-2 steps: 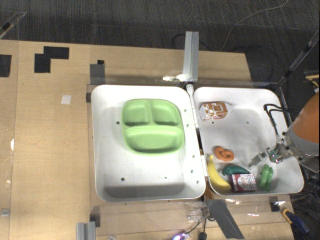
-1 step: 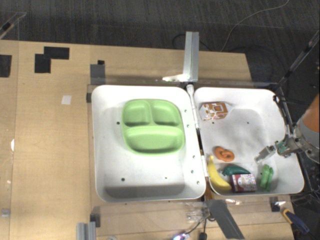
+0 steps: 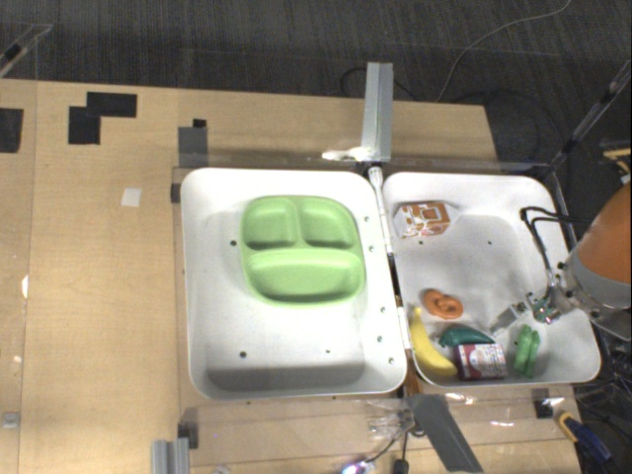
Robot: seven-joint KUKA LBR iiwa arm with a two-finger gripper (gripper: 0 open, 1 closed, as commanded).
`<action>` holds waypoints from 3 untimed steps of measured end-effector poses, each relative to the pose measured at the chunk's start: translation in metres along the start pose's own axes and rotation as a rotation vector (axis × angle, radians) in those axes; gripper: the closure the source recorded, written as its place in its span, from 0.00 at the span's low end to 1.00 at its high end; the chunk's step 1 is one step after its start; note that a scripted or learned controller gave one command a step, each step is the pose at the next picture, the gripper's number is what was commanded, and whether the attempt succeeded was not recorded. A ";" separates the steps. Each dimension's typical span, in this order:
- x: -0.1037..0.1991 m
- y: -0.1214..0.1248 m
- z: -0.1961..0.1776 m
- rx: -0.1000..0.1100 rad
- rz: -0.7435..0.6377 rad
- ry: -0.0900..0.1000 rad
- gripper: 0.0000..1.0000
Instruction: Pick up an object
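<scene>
The right bin (image 3: 494, 188) holds the loose objects, most of them gathered in its near part: an orange ring (image 3: 443, 305) lies toward the middle, a banana (image 3: 427, 347) runs along the near left wall below it, a dark red can (image 3: 481, 361) with a teal piece (image 3: 464, 336) on its far side lies just right of the banana, and a green piece (image 3: 526, 351) stands just right of the can. A white packet with orange print (image 3: 424, 219) rests apart in the far left corner. The gripper (image 3: 517, 313) hangs low over the bin's right side, near the green piece and the can, at the end of the arm (image 3: 604, 255); whether it is spread or closed cannot be told, and nothing shows between its tips. The left bin (image 3: 207, 294) carries a green divided tray (image 3: 301, 248)
</scene>
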State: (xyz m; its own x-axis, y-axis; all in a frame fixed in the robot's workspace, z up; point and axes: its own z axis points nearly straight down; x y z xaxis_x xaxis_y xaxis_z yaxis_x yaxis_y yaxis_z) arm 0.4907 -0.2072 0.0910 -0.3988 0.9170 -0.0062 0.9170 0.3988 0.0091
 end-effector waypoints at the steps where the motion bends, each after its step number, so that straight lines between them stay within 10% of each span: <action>1: 0.013 0.023 -0.041 0.004 -0.057 0.003 0.00; 2: 0.002 0.001 -0.001 -0.002 -0.010 -0.002 0.00; 3: 0.016 0.036 -0.049 0.004 -0.122 0.003 0.00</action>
